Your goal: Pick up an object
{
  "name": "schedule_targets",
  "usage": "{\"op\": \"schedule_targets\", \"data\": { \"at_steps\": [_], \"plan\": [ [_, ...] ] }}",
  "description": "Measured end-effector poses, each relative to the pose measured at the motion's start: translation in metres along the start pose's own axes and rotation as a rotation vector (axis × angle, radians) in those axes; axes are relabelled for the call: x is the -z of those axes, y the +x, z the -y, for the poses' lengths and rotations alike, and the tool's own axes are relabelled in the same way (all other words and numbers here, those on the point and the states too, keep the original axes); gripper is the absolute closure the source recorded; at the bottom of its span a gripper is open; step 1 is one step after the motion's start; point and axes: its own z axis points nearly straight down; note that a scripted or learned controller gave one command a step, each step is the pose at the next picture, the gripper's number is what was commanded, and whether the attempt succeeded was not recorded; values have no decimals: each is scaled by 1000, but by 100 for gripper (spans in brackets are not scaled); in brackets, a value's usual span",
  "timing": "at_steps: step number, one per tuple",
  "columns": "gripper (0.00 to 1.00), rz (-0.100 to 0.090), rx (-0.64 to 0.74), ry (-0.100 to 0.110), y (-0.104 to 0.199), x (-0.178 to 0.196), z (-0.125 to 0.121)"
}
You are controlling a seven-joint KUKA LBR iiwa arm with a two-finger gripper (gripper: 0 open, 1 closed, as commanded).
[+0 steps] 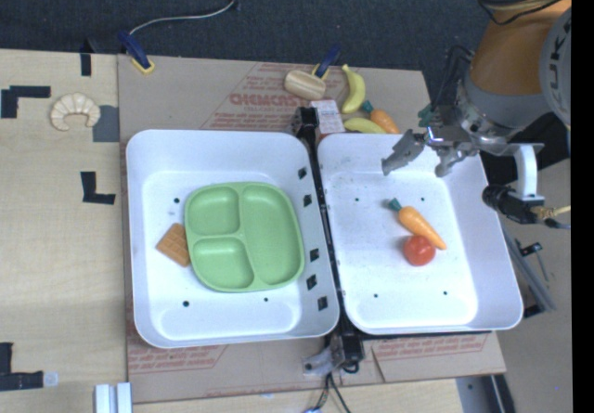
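Note:
An orange carrot (418, 221) with a green top lies in the right bin (371, 300), and a red tomato (419, 251) sits touching its lower end. My gripper (425, 159) hangs over the bin's upper right part, above and slightly right of the carrot, open with its two fingers spread and nothing between them. A green divided plate (245, 237) lies in the left bin (158, 179), with a tan cracker (174, 244) tucked at its left edge.
Behind the bins on the cardboard lie a bread roll (304, 83), a banana (354, 89), another carrot (380, 118) and a small box (326, 114). A croissant (75, 110) rests at the far left of the bench. A cable (200, 7) runs across the dark floor.

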Motion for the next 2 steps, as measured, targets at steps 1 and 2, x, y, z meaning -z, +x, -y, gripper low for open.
{"op": "schedule_targets", "data": {
  "at_steps": [1, 2],
  "plan": [
    [0, 1, -2, 2, -56, -82, -16],
    [0, 2, 0, -5, -66, -171, -21]
  ]
}}
